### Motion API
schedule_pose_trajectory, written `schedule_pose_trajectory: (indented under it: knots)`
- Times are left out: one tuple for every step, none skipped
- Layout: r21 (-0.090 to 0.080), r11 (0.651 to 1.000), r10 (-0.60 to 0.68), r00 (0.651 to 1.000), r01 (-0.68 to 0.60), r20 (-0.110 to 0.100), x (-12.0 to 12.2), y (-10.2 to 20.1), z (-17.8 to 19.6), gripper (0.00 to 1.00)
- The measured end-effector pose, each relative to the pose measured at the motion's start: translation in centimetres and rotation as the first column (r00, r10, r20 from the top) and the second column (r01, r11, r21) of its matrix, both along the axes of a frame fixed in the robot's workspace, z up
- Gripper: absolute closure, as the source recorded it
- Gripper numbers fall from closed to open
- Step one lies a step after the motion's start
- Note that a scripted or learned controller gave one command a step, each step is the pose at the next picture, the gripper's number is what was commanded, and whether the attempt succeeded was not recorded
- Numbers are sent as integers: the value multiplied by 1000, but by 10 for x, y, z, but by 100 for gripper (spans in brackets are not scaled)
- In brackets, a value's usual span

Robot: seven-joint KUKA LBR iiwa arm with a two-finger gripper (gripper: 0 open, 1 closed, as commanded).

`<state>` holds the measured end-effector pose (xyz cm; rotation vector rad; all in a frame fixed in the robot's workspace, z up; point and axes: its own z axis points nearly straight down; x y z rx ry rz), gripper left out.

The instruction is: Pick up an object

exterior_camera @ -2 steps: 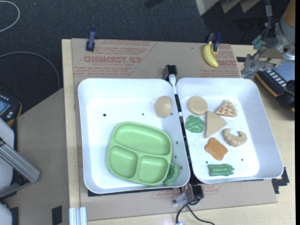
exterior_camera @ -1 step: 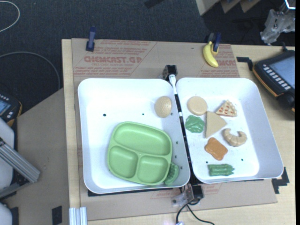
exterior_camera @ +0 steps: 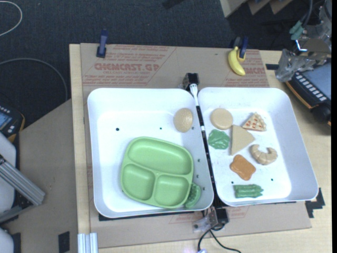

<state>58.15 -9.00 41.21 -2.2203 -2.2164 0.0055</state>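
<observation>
Toy food pieces crowd the right bin (exterior_camera: 295, 141); the orange nugget (exterior_camera: 243, 167) lies near its middle, likely light, stiff and slick, best pinched across its short sides. The hand (exterior_camera: 295, 62) hangs at far right, finger state impossible to tell.

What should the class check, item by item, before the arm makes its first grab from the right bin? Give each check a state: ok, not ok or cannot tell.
1. Items lie in the right bin: ok, several toy foods.
2. Pizza slice stands apart from its neighbours: ok.
3. Tan wedge stands apart: not ok, the green leaf piece touches its side.
4. Round cookie lies flat: ok.
5. Tool ready over the bin: not ok, it sits past the bin's far right corner.
6. Tool open: cannot tell.
</observation>
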Motion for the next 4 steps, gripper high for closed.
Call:
schedule_pose_trajectory:
  knots:
    - [1,1000,2,1000,-2,-1,-13,18,-71,100]
    - [2,1000,12,1000,-12,14,-22,108,-8,100]
    - [0,1000,3,1000,-3,0,-63,116,-39,100]
    - [-1,1000,-1,1000,1,-14,-104,107,-236,100]
